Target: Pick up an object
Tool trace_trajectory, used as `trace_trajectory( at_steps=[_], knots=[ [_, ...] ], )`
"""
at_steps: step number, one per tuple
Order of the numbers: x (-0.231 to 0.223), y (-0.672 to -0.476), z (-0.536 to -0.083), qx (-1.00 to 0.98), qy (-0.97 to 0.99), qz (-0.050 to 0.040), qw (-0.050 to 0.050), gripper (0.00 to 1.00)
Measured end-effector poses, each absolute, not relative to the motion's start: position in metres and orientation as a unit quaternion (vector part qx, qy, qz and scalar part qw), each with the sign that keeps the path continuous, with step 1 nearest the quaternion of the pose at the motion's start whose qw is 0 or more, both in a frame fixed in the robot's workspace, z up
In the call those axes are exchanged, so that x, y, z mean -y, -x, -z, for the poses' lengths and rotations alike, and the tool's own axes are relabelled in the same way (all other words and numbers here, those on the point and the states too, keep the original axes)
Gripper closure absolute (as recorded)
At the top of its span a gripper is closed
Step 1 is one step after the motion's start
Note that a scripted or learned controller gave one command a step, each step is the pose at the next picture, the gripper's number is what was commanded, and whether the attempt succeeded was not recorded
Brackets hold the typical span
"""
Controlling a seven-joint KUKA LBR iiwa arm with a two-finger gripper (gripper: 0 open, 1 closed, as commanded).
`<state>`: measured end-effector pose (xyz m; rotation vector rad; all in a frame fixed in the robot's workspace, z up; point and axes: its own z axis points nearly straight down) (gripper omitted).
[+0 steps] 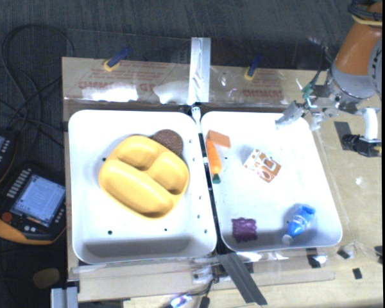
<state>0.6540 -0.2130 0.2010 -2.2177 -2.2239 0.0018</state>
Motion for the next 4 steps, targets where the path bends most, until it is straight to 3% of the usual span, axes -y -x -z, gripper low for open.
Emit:
trace_trajectory(
  at_steps=[1,2,3,4],
  knots=[
    [0.186,-0.647,-0.094,0.759,0.651,-0.0007,-0.001,0.00],
    [0.132,-0.621,-0.089,0.810,0.587,0.0008,-0.005,0.00],
    [0.157,-0.590,-0.089,0.814,0.581,0.0014,-0.005,0.00],
    [0.185,-0.561,-0.090,0.955,0.296,0.0000,-0.007,0.00]
  ],
)
